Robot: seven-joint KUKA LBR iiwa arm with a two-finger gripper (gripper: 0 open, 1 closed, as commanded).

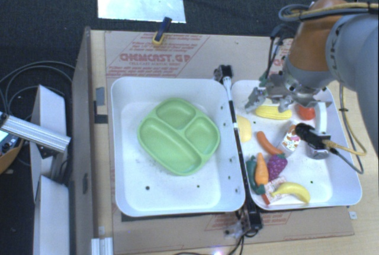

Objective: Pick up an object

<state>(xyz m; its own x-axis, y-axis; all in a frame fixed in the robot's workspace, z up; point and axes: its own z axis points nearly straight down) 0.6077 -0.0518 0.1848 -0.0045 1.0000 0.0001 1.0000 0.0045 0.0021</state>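
Here I am at the upper edge of the right bin (346, 174), in the right half of the frame, arm coming in from the right side. My hand (269, 103) hangs low over the top left corner of that bin, and its fingers (256, 99) are spread wide with nothing between them. Just below them in the frame lies a yellow toy piece (273, 112), long and lying flat (whether a fingertip touches it I cannot tell).

Right of that piece sits a small red toy (305, 112), close to a white strip (323, 118) near the bin's right wall. Down the left wall of this bin there is a pale yellow wedge (243, 128), then an orange sausage shape (267, 143) lying at a slant. Beside that is a little white packet (290, 141). Lower still come purple grapes (276, 164), touching a carrot (260, 171) with a green top. At the bottom a banana (293, 191) lies beside a pink and white wrapper (271, 187).

Over in the left bin (136, 189), centre of the frame, a green divided plate (179, 135) lies slightly turned, well apart from my hand. Both bins rest on the cardboard-covered table (154, 58).
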